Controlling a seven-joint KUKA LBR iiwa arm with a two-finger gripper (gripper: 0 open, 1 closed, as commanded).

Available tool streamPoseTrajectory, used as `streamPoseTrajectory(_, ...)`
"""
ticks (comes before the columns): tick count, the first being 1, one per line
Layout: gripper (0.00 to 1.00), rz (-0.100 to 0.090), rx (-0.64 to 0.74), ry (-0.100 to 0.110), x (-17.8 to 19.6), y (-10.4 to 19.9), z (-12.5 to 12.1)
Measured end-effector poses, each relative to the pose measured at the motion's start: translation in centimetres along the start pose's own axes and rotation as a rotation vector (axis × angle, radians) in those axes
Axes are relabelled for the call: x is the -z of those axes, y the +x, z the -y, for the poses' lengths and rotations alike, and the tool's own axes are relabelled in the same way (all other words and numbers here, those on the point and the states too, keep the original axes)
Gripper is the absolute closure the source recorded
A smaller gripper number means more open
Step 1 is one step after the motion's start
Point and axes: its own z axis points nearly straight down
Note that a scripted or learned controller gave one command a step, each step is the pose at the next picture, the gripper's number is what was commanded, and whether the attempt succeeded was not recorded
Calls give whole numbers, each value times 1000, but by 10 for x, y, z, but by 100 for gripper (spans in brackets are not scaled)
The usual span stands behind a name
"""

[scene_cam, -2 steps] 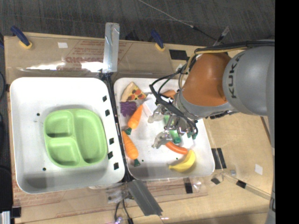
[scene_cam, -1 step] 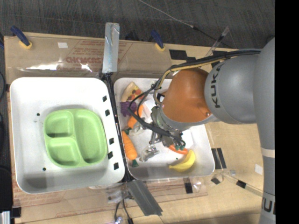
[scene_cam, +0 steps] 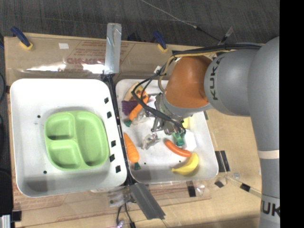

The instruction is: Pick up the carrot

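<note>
The carrot (scene_cam: 130, 147) is orange with a dark green stub at its near end. It lies along the left wall of the right bin (scene_cam: 205, 146), pointing toward the front. My gripper (scene_cam: 152, 137) hangs low over the middle of that bin, a short way to the right of the carrot and apart from it. Nothing can be seen held in it. The grey arm with its orange band (scene_cam: 187, 82) covers the back of the bin.
A red-orange pepper (scene_cam: 176, 148) and a yellow banana (scene_cam: 188, 165) lie right of the gripper. An orange piece (scene_cam: 136, 110) and a purple item (scene_cam: 127, 107) sit at the back left. The left bin (scene_cam: 19, 127) holds a green divided plate (scene_cam: 76, 139).
</note>
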Motion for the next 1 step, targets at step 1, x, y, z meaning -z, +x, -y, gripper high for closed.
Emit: streamPoseTrajectory(1,0,2,50,2,2,-26,-9)
